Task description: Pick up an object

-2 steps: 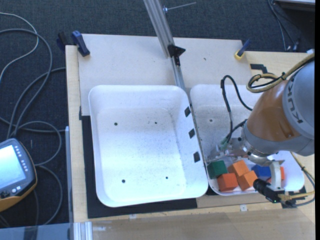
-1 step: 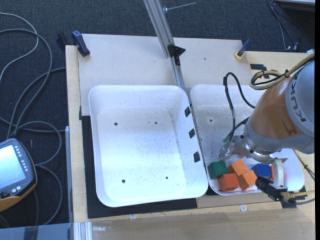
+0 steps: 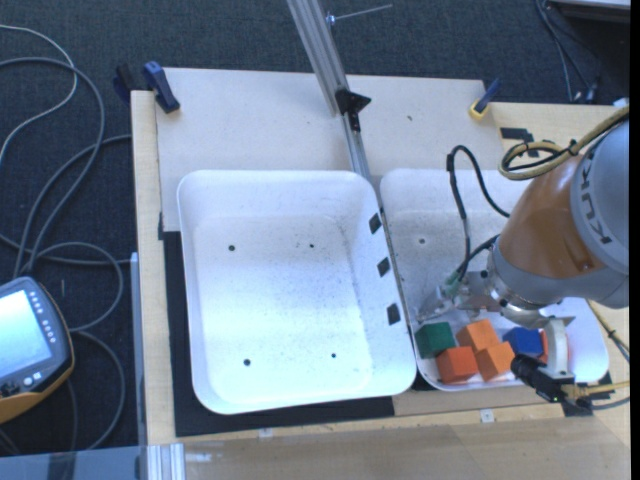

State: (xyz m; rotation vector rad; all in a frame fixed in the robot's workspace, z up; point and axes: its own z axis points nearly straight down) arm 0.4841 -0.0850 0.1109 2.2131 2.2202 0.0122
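I am reaching in from the right side of the frame, and my grey arm (image 3: 575, 238) with its orange band is hanging over the right bin (image 3: 425, 208). My pincer (image 3: 470, 293) is sitting low in that bin, just above the blocks, but my own wrist is hiding it, so I cannot tell how it is set.

Near the bottom of the frame, in the right bin's lower corner, the blocks are sitting close together. The green block (image 3: 433, 339) is lying on the left. The orange block (image 3: 457, 364) is sitting just beside it, lower down. Two more orange blocks (image 3: 487, 348) are crowding to its right, and the blue block (image 3: 525, 342) is peeking out on the far right.

The left bin (image 3: 285, 288) is taking up the middle of the frame.

Higher up, a silver pole (image 3: 320, 43) is slanting toward the top. A blue clamp (image 3: 160, 85) is gripping the bench at the upper left, and a yellow clamp (image 3: 481, 109) is sitting at the upper right.
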